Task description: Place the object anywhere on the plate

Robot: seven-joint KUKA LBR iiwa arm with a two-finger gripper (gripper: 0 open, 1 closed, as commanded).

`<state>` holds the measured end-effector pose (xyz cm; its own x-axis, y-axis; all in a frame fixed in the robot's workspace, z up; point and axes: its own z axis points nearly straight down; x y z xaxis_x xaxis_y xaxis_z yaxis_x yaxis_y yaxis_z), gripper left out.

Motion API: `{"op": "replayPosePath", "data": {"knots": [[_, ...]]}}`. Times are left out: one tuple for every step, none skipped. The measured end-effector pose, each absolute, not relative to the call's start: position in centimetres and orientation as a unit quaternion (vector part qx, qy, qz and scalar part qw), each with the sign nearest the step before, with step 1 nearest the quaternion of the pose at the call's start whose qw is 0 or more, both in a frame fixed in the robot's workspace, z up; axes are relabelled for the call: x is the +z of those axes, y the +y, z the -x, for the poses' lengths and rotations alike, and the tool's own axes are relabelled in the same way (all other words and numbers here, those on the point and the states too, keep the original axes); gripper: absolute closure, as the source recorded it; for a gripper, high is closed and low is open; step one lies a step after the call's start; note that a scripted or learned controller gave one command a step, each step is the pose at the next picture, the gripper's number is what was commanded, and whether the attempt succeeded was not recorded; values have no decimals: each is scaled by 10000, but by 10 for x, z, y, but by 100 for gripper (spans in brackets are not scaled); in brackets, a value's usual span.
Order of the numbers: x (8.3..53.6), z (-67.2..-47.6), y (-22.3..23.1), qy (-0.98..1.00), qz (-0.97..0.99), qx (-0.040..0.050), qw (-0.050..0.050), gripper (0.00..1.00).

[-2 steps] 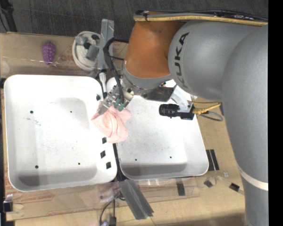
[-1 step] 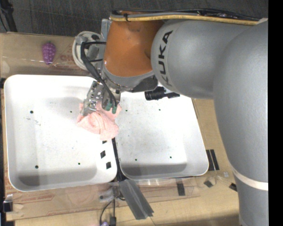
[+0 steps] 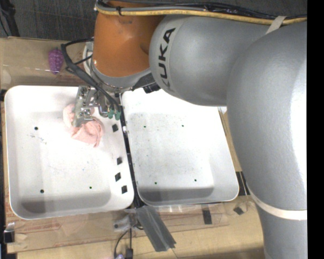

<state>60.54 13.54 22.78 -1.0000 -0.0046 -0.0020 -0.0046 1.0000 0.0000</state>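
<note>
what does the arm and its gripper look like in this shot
The arm is bulky, with rounded grey shells and "KUKA" lettered in white on one link. An orange band sits above the wrist, and a thin dark cable runs along the top. The gripper is a small metallic assembly below it.

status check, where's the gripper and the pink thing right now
Gripper low in left white bin, directly over crumpled pink cloth-like object. Grasp unconfirmed. Small purple object on bench beyond the bin, not in the way.
</note>
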Motion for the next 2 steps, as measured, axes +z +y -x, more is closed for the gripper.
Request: {"op": "replayPosePath", "data": {"knots": [[233,-607,186,10000,33,-1,11,100],[233,-608,185,10000,31,-1,13,0]]}}
